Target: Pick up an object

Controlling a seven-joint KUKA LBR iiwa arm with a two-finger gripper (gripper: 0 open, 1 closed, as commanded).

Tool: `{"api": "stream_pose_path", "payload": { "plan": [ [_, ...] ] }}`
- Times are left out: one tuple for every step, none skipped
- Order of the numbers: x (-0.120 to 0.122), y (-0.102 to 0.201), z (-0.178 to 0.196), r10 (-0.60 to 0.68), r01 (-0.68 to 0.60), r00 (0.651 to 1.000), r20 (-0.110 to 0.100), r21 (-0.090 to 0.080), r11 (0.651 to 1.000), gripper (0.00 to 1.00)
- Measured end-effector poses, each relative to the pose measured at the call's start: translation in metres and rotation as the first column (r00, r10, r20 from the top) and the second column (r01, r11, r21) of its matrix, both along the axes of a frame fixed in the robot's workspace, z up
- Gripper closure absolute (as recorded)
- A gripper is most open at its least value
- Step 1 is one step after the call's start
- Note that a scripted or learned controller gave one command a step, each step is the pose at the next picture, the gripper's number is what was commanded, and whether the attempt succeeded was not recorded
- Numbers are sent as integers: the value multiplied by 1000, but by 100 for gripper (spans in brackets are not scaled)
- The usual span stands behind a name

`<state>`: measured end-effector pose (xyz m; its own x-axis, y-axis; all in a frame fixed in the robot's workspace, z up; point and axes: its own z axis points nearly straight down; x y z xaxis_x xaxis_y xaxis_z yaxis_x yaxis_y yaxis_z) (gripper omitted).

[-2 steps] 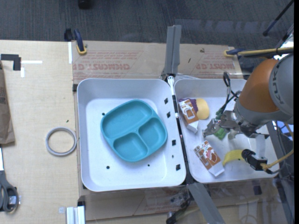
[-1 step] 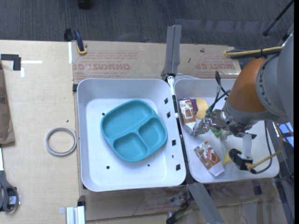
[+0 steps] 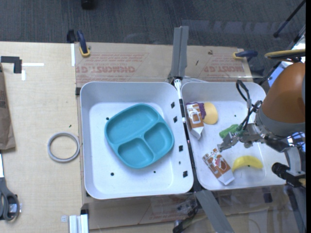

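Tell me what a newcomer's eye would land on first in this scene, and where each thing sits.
The turquoise divided plate stands out first, lying alone in the left bin. Next comes the arm's orange band at the right, with the gripper low over the right bin. There a banana, a green object and two snack cartons lie scattered.

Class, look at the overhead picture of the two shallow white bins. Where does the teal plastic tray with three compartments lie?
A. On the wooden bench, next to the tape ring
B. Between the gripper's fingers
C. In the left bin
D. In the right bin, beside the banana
C: the teal plastic three-compartment tray lies flat on the floor of the left white bin, apart from the arm's gripper over the right white bin.
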<state>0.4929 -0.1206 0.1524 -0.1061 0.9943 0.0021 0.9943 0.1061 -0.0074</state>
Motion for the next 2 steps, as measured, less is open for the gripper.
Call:
{"api": "stream_pose_path", "payload": {
  "plan": [
    [26, 2, -44, 113, -113, 993, 17, 0, 994, 0],
    [78, -43, -55, 167, -166, 986, 19, -7, 986, 0]
  ]
}}
